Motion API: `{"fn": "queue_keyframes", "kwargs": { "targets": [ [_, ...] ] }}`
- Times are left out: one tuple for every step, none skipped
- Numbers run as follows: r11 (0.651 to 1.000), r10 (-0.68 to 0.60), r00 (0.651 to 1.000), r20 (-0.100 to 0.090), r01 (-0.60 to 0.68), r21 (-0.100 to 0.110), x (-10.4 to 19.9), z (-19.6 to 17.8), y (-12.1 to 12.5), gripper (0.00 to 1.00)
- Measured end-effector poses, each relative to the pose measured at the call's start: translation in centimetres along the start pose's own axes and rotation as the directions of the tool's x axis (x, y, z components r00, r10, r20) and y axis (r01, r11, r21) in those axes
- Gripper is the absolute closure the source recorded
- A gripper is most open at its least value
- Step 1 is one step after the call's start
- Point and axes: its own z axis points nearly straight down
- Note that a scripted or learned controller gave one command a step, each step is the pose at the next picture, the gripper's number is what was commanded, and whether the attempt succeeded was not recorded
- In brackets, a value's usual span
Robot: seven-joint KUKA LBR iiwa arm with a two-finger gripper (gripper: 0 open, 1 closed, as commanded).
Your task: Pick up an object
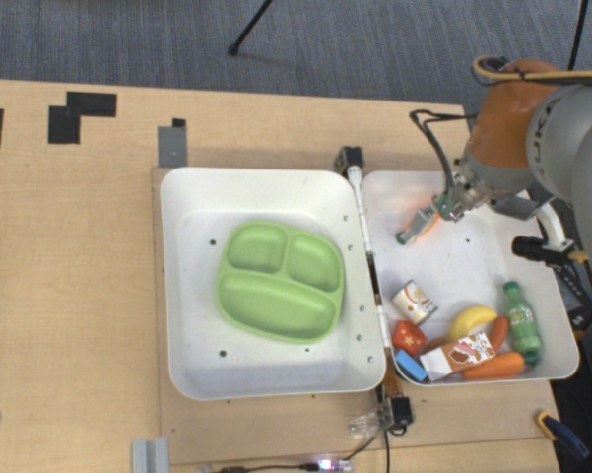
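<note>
1. Where the grey arm with the orange band (507, 116) reaches in from the right, its two-finger gripper (451, 205) hangs over the far part of the right shallow white bin (473, 254); whether anything sits between its tips I cannot tell.
2. Slim grey-green and orange object (417, 227), tilted, just left of the gripper on the bin floor; contact with the gripper cannot be judged, and its kind is too blurred to name.
3. Small white cylindrical can with a brown label (415, 302), lying tilted near the bin's left wall, well apart from the gripper.
4. Red round tomato-like piece (408, 337), just near of the can.
5. Blue flat block (410, 367), at the near left corner of the right bin, touching the red piece.
6. White and red printed carton (461, 354), lying flat among the near cluster.
7. Yellow lemon-shaped piece (475, 319), just beyond the carton.
8. Orange carrot-shaped piece (493, 367), along the near rim.
9. Green plastic bottle with a green cap (521, 317), lying along the right side of the cluster.
10. Left shallow white bin (187, 343), holding a light green plastic plate with three compartments (279, 281) at its middle.
11. Pale wooden bench (69, 294), bearing both bins side by side.
</note>
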Motion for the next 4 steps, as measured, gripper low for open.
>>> {"fn": "queue_keyframes", "kwargs": {
  "targets": [
    [1.0, -0.017, 1.0, 0.0, 0.017, 0.0, 0.0, 0.0, 0.0, 0.0],
    [0.98, 0.198, 0.98, -0.009, -0.198, 0.006, 1.1, -0.1, 1.9, 0.0],
    [0.98, 0.197, 0.98, -0.011, -0.197, 0.007, 1.1, -1.2, 1.9, 1.0],
    [0.997, -0.073, 0.997, -0.008, 0.073, -0.018, 7.3, -9.5, 2.5, 1.0]
  ]
}}
